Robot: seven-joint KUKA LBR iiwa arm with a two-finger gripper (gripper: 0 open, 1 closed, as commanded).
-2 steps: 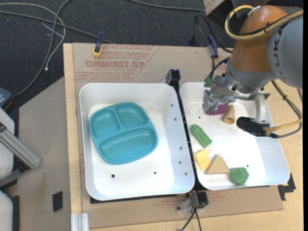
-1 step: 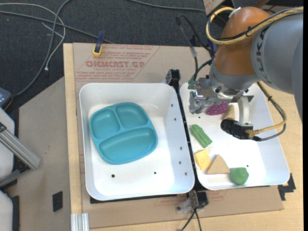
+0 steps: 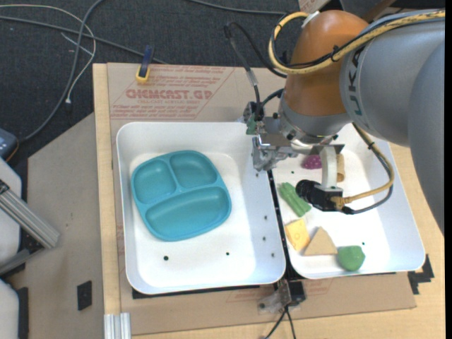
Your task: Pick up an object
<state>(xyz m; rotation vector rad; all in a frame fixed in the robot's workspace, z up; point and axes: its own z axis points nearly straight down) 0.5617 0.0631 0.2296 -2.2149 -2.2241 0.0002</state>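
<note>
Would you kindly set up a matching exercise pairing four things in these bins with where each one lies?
Things:
1. teal divided plate
2. green round piece
3. green stick
4. purple piece

Places:
A. front corner of the right bin
B. near the divider between the bins, in the right bin
C. just under the arm's wrist, toward the back of the right bin
D. middle of the left bin

Pairs: 1-D, 2-A, 3-B, 4-C
</note>
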